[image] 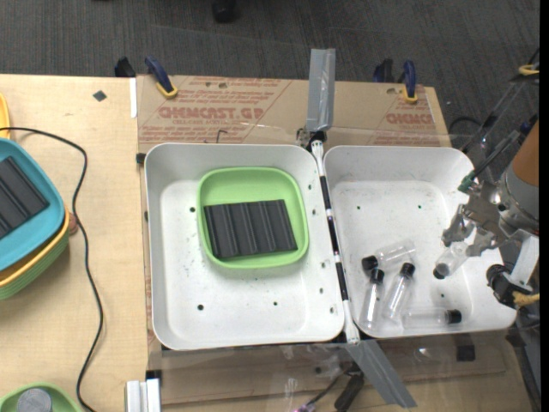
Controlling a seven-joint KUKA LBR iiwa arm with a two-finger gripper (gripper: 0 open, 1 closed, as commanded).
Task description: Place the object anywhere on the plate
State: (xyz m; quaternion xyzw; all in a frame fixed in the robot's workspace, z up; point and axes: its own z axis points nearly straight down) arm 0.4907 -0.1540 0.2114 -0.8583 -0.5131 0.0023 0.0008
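hanging over the right bin's (429, 178) right edge, the gripper (455, 249) grips a clear vial (447, 262) with a black cap between its fingers. three more clear vials (390, 281) lie toward that bin's front edge. the green plate (296, 187), carrying a dark ridged pad (251, 228), sits mid left bin (171, 247).

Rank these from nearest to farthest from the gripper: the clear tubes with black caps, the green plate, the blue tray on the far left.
1. The clear tubes, in the right bin just left of the gripper.
2. The green plate, in the left bin, with a dark ribbed mat on it.
3. The blue tray, off at the bench's left edge.
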